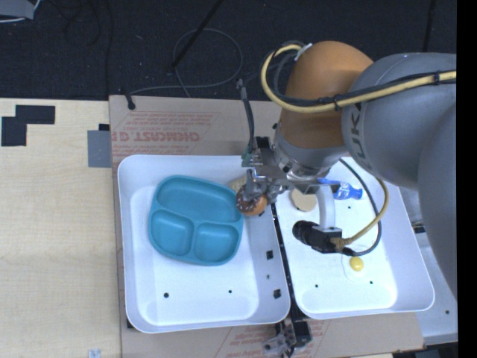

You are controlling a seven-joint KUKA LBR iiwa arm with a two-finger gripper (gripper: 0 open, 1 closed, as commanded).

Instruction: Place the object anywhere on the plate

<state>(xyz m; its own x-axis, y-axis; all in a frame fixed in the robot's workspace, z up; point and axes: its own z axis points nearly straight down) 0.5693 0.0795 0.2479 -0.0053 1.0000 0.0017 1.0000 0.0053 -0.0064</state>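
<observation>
A blue plate (195,221) with three compartments lies in the left bin (186,304). My gripper (252,197) hangs over the strip between the plate's right rim and the wall that divides the bins. A small brown and orange round object (251,204) sits between its fingertips, and the fingers are shut on it. The object is just off the plate's right edge, near its upper right corner.
The right bin (373,297) holds a small blue item (347,192), a pale round piece (302,201) partly under the wrist, and a little yellow ball (357,263). My arm covers the upper part of that bin. Cardboard lies under both bins.
</observation>
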